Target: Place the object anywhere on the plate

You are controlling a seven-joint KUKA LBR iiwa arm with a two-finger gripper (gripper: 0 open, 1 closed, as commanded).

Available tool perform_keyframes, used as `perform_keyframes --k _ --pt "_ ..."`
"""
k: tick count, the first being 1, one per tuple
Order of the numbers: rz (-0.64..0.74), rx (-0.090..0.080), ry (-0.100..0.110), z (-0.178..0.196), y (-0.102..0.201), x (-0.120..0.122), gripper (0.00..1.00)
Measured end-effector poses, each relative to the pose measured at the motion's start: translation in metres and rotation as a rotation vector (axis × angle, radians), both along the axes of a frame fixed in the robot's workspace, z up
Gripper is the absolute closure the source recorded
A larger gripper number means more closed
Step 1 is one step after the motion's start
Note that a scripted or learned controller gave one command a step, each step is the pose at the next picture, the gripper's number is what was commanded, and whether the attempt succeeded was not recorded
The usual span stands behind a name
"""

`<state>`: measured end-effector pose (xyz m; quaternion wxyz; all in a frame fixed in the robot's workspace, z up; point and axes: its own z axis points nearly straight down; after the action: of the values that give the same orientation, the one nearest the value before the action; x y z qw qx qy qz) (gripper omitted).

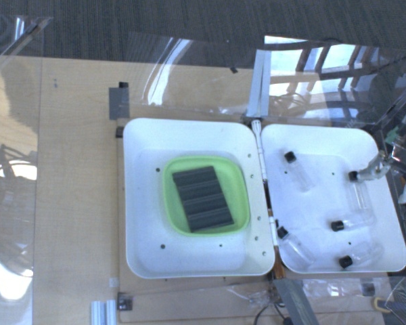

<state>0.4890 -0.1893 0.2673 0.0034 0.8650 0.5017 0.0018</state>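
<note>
Claw (382, 162) at right edge, grip unreadable; dark ribbed block (202, 198) already lay on green plate (238, 202), centre-left. Job looked done.

Bright daylight, window glare top right on bench (61, 181); slightly soft pic.

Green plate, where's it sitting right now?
The green plate sits in the middle of the left bin, with a dark ribbed block lying on it.

Clear black-capped bottles (355, 189) lie in the right bin (325, 137).
</note>
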Motion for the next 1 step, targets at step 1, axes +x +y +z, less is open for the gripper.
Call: perform_keyframes --k 1 --pt "-0.036 0.000 -0.001 0.0474 -0.0047 -0.0002 0.00"
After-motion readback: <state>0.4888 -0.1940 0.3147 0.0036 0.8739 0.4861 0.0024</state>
